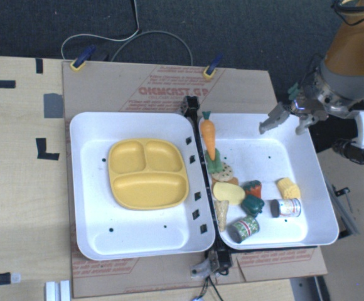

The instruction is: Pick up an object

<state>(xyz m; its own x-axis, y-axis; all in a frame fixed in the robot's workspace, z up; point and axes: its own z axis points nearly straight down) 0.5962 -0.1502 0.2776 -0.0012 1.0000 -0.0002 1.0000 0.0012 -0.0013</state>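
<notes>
Cans [245,227] number two, beside one carrot [208,138] (one yellow plate [149,173] leftward).

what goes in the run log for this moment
gripper: open, above right bin far edge | held: nothing | toys: in right bin | yellow plate: left bin

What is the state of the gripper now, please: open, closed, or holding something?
Gripper: open, jaws spread apart with nothing between them, above the back right corner of the right bin.
</notes>
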